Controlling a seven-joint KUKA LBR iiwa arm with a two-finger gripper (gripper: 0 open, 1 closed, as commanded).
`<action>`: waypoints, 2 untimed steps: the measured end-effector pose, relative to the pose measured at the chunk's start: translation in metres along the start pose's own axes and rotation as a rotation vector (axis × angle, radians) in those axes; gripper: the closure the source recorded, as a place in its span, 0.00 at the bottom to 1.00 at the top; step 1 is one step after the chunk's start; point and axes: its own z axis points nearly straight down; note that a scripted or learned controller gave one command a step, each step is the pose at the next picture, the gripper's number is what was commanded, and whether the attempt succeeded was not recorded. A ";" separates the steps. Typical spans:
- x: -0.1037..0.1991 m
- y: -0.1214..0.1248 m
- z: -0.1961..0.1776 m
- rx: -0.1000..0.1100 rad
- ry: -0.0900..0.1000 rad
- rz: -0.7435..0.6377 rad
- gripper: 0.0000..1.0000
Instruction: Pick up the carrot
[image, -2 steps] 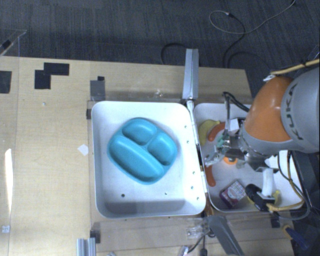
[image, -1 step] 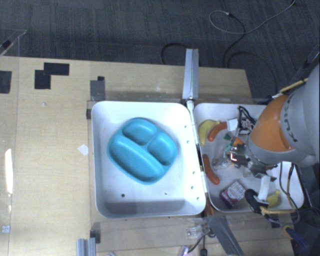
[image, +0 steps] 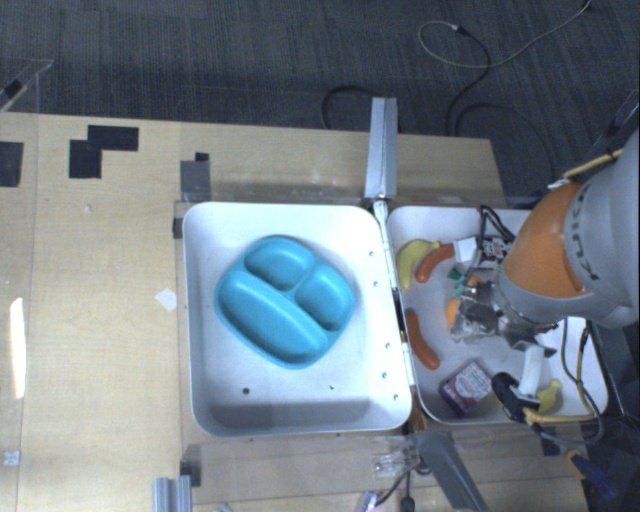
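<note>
**Operator:** What have you got on the bench (image: 100, 300), biggest things first?

**Observer:** You have the arm (image: 590, 240) reaching in from the right, its orange band hanging over the right bin's (image: 432, 405) far-right part. Beside it, the left bin (image: 200, 380) carries a blue divided plate (image: 287, 298), lying near the bin's middle and tilted a little toward the far-left corner.

**Operator:** And the right bin?

**Observer:** You'll see a yellow piece (image: 412, 258) near its far-left corner, with a reddish sausage (image: 434, 263) lying across it. A second sausage (image: 421, 340) lies along the left wall, about midway down. A dark purple packet (image: 464, 387) sits near the front edge, and a banana (image: 546, 396) lies at the front, toward the right corner, partly under the arm's cabling.

**Operator:** Where's the carrot?

**Observer:** Your carrot (image: 452, 312) is the small orange piece in the bin's middle, just at the left of the gripper (image: 480, 308), with a bit of green (image: 456, 288) above it. It appears to rest on the bin floor.

**Operator:** Is the gripper on it?

**Observer:** You can't count on that. The gripper is low and right beside the carrot, but its tips are hidden under the wrist, so I cannot tell whether they are spread or closed.
</note>
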 end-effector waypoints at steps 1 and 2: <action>0.020 0.090 -0.043 0.013 -0.005 0.034 1.00; 0.020 0.089 -0.043 0.014 -0.005 0.033 0.00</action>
